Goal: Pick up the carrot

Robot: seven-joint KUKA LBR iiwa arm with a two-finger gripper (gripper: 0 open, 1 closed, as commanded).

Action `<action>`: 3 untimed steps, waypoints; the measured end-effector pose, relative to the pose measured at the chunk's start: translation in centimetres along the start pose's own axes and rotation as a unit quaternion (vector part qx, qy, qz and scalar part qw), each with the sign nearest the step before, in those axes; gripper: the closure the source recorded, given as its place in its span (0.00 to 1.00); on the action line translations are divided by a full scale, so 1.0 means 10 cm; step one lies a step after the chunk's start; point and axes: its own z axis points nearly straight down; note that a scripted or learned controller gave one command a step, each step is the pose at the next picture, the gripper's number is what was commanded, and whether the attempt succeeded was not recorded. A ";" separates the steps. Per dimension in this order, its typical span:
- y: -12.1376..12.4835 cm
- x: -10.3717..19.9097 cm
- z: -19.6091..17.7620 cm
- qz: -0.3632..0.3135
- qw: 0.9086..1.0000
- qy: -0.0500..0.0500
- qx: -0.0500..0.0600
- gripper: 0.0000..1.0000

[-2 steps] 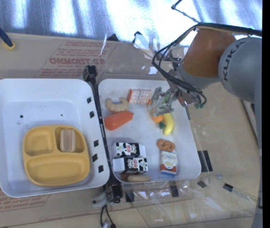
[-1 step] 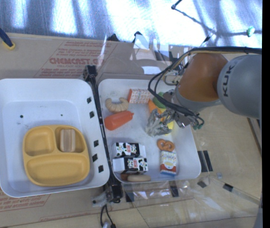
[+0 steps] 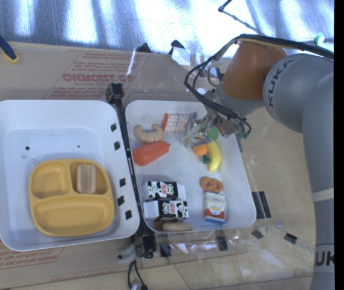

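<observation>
Orange, tapered: the carrot [image 3: 151,153] lies on its side in the right bin [image 3: 239,180], toward that bin's left wall, thick end pointing lower left, narrow end toward the bin's middle. Just above it, a curled tan piece like a croissant [image 3: 149,132].

Other contents of the same bin: a small printed carton [image 3: 175,122] at the top, a banana [image 3: 213,156] with a little orange-and-green item [image 3: 201,150] touching its left side, a pretzel [image 3: 211,185], a small orange box [image 3: 214,206], two cow-print milk cartons [image 3: 166,199] and a sausage-like piece [image 3: 176,226] along the near edge.

Left bin [image 3: 8,162]: a yellow divided plate [image 3: 69,210] with a tan block [image 3: 86,178] in its upper compartment.

Pincer [image 3: 207,129]: low over the upper middle of the right bin, tangled visually with cables and glinting metal; whether it is released or clenched cannot be told. Nothing is seen between its tips.

Relation: the carrot sits to the pincer's left and slightly nearer the camera, apart from it, with bare bin floor between.

Handling note, as judgement: travel left, turn to straddle the carrot across its width near the thick middle, descend squarely, and keep clear of the croissant and the bin wall, which crowd the approach.
</observation>
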 end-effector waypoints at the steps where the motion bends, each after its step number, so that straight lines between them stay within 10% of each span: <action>1: 0.42 1.41 -0.50 -0.038 0.999 0.002 0.000 1.00; 2: 0.43 1.24 0.02 -0.321 0.947 0.002 -0.004 1.00; 3: 0.86 0.29 -1.08 -0.135 0.991 -0.002 0.000 1.00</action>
